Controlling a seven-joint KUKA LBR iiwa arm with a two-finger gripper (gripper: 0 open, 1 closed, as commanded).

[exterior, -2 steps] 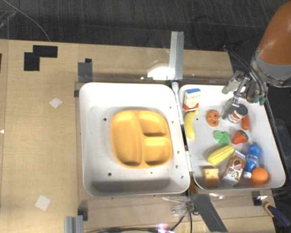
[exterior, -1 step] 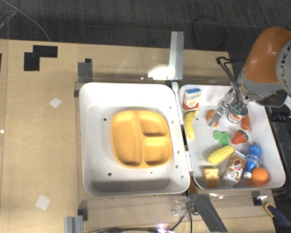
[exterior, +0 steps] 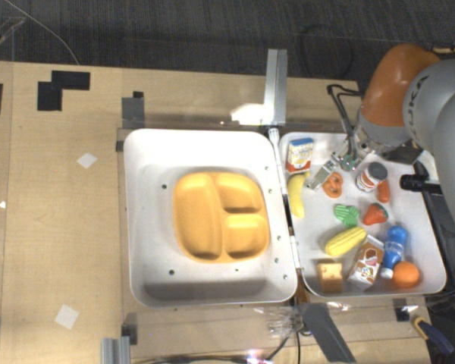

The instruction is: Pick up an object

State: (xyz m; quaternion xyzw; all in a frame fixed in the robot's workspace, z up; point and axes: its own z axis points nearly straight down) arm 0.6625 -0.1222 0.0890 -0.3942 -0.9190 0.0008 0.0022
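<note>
A small orange toy piece (exterior: 333, 185), perhaps a slice of plastic play food, is lying in the upper middle of the right bin (exterior: 432, 233), and the claw (exterior: 335, 167) is hanging just above and beside it, making it the likeliest pick. It is looking light, rigid and smooth, so it may be prone to skidding; a pinch across its narrow sides would seem the safest hold. Whether the claw is spread or closed cannot be told from this angle, and nothing is showing between its tips.

Around it, a yellow banana (exterior: 296, 194) is lying along the bin's left wall, a white carton with a red-and-blue label (exterior: 299, 154) is standing in the upper left corner, and a round can (exterior: 371, 176) is sitting just to the right. Lower down, a green toy (exterior: 347, 214), a strawberry (exterior: 374, 214), a corn cob (exterior: 344, 240), a blue bottle (exterior: 394, 246), an orange (exterior: 406, 274) and a printed juice box (exterior: 367, 264) are crowding together. No lettering is sharp enough to read.

In the left bin (exterior: 144, 226), a yellow divided tray (exterior: 220, 214) is resting alone. Both bins are sitting on the pale wooden bench (exterior: 53, 226).
</note>
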